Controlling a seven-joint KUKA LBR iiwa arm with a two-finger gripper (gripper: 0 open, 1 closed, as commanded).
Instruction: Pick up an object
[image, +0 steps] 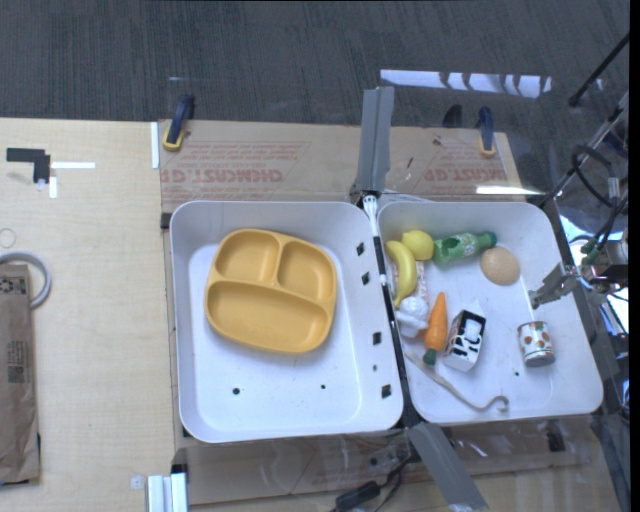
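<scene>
The right bin holds a yellow banana, a lemon, a green bottle lying on its side, a tan egg-shaped item, an orange carrot, a white crumpled item, a black-and-white carton and a small printed can standing upright. A thin tan cord curls along the bin's front. The left bin holds a yellow divided plate.
A grey divider post rises behind the seam between the bins. Blue-and-yellow clamps pin cardboard at the back. A grey metal bracket and cables crowd the right bin's right edge. A brown paper bag lies far left.
</scene>
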